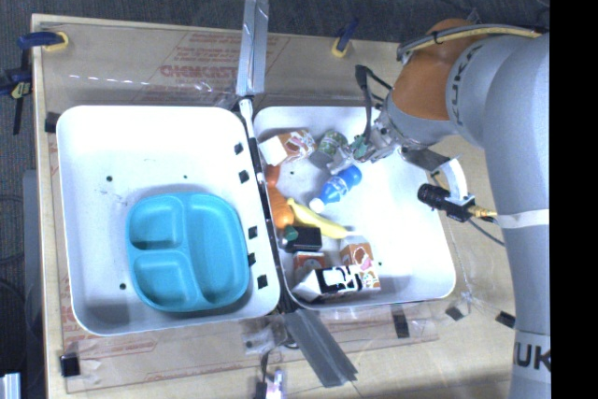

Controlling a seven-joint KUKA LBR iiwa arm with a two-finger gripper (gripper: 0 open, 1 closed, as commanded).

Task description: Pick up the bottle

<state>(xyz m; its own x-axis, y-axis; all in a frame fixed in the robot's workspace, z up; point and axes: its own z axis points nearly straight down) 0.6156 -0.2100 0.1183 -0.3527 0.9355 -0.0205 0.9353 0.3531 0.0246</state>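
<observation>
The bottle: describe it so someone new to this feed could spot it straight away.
Look in the right-hand white bin, the one crowded with small items beside the bin holding the blue tray. Near its upper middle, just below the gripper, lies the bottle on its side. It is the only blue item there, with a white end, above the yellow banana.

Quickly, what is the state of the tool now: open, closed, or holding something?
Tool: cannot be told; it sits just above the small blue plastic bottle with a white cap in the right white bin.
</observation>
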